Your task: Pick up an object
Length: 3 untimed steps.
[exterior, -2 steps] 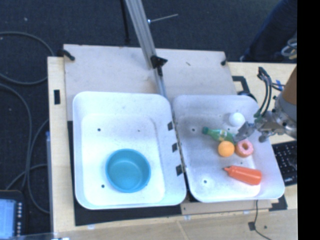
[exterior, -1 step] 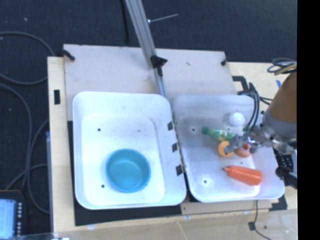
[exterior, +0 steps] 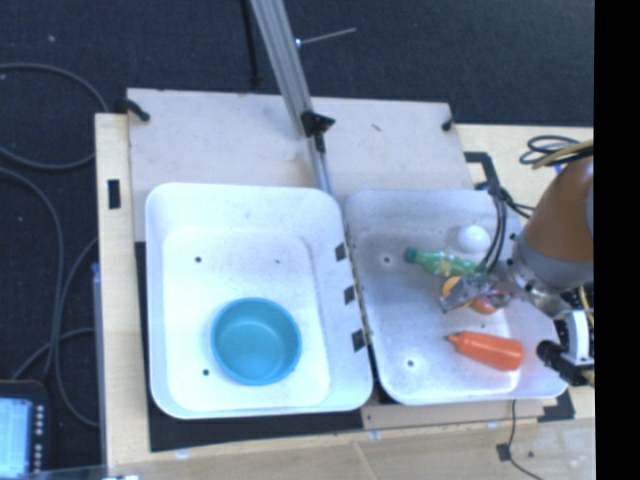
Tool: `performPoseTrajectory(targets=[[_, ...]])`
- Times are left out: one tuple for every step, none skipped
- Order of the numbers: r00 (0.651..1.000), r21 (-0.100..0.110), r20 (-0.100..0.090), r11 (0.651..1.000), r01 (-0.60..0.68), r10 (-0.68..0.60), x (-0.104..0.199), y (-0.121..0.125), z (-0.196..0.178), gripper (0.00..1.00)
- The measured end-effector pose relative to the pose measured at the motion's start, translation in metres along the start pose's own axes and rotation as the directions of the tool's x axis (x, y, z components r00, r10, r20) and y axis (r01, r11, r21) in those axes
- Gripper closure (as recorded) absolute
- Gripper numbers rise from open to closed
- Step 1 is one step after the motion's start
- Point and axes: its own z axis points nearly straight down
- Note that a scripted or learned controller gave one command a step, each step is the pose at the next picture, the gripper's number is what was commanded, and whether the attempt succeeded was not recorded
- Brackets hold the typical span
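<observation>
The pincer [exterior: 470,293] sat low in the right bin [exterior: 400,218], just beside a green bottle [exterior: 440,261] and a small orange piece [exterior: 484,306]; whether it gripped anything I could not tell. An orange bottle [exterior: 487,349] lay nearer the front, a white ball [exterior: 472,237] behind. The left bin [exterior: 180,218] held a blue bowl [exterior: 256,341].

We are looking at a robotics lab or test cell. A plain wooden bench [exterior: 230,133] stands on dark carpet [exterior: 450,28], and loose black cables [exterior: 40,208] trail across the floor at nine o'clock. An aluminium strut [exterior: 285,58] rises toward twelve o'clock. Two white bins [exterior: 180,218] sit side by side, and the grey and orange arm [exterior: 560,223] enters at three o'clock.
</observation>
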Motion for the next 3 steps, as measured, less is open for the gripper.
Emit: performPoseTrajectory(targets=[[1.0,-0.014,0.001,1.0,-0.006,0.006,-0.001,0.004,-0.017,1.0],[1.0,0.018,-0.018,1.0,0.01,-0.01,-0.006,0.012,-0.064,1.0],[1.0,0.013,-0.016,1.0,0.01,-0.01,-0.009,0.016,-0.121,1.0]])
